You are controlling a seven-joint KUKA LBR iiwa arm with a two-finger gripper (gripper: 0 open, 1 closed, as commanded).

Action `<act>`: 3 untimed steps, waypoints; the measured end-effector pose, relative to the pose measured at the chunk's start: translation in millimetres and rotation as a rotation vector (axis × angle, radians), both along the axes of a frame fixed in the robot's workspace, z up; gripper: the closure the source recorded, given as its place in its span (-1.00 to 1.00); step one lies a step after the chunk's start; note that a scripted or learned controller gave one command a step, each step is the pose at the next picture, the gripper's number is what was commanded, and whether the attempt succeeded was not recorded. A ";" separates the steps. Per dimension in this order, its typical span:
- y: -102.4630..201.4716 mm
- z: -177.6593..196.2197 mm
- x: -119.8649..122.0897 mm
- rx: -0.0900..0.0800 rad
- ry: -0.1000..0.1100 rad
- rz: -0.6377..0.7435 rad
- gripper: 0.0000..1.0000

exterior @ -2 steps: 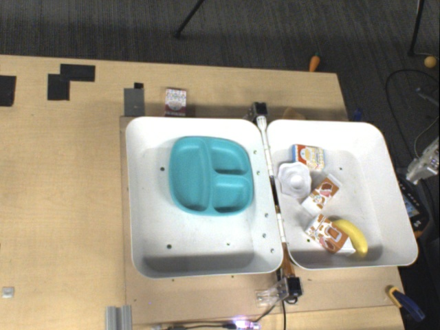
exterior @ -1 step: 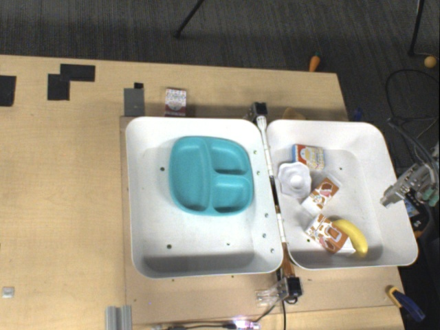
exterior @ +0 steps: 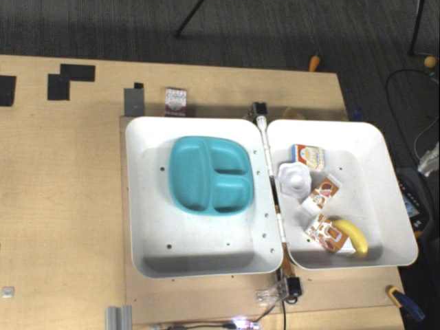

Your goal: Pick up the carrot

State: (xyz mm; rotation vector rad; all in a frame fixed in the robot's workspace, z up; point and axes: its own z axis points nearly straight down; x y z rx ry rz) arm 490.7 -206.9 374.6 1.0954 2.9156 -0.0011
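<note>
camera view, teal plate [exterior: 210,174] in left bin [exterior: 137,184], banana [exterior: 352,236], cartons [exterior: 308,157], white cup [exterior: 294,179] in right bin [exterior: 385,184], perhaps the carrot [exterior: 314,63], small and orange, at counter [exterior: 62,184] far edge, claw state cannot be told

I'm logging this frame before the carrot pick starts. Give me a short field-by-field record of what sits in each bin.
left bin: holds a teal divided plate, lying flat
right bin: holds a cluster of small items
banana: yellow, near the front edge of the right bin
cartons: one upright at the back, two patterned packets further forward
white cup: between the cartons, near the bin divider
carrot: cannot pick one out among the items
small box: on the bench behind the left bin
</note>
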 end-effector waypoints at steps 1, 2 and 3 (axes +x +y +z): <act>0.8 9.7 2.9 -0.002 -0.007 0.005 1.00; 1.1 23.4 6.3 -0.008 -0.023 0.010 1.00; 4.4 -116.3 -2.2 0.006 0.022 0.241 1.00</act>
